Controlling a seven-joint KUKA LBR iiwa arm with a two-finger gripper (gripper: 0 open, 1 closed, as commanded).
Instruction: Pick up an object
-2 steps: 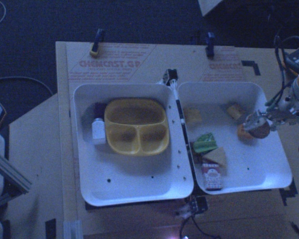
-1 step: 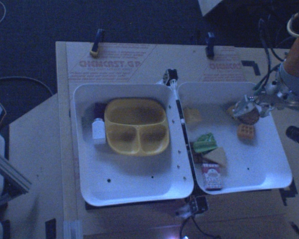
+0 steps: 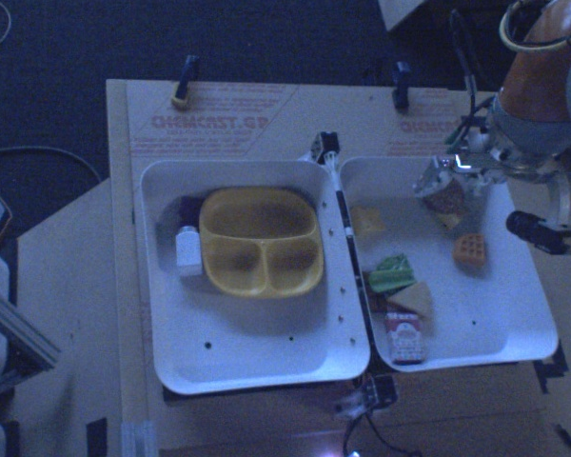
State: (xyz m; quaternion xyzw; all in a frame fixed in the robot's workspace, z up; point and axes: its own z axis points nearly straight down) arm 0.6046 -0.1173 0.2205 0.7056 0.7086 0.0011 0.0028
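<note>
We judge the task barely begun, or at best mid-try. The arm (image 3: pixel 538 74) comes in from the right, and its pincer (image 3: pixel 454 181) sits low over the far part of the right bin (image 3: pixel 528 317), right on a dark crumpled packet (image 3: pixel 445 196). Light is dim and the wrist hardware blocks the tips, so we can't tell whether they're apart, together, or clamped on the packet. No lift is evident, so nothing counts as picked yet; what's left is a confirmed grip and a raise clear of the bin.

Other candidates in the right bin: an orange waffle-shaped toy (image 3: pixel 469 250) near the packet, a pale yellow piece (image 3: pixel 366 221) by the divider wall, a green leafy item (image 3: pixel 392 274), a tan wedge (image 3: pixel 415 299) just beside it, and a red-and-white box (image 3: pixel 405 338) at the near edge.

The left bin (image 3: pixel 171 350) holds a yellow divided plate (image 3: pixel 262 241) w/ a small white bottle (image 3: pixel 188 251) touching its left rim, well apart from the arm.

In the way, as we see it: a yellow scrap just under the packet may get caught along w/ it, the waffle toy is close, and the bin's far wall leaves little room. Clamps (image 3: pixel 183 82) on the worktop (image 3: pixel 124 141) edge stay clear of the reach.
</note>
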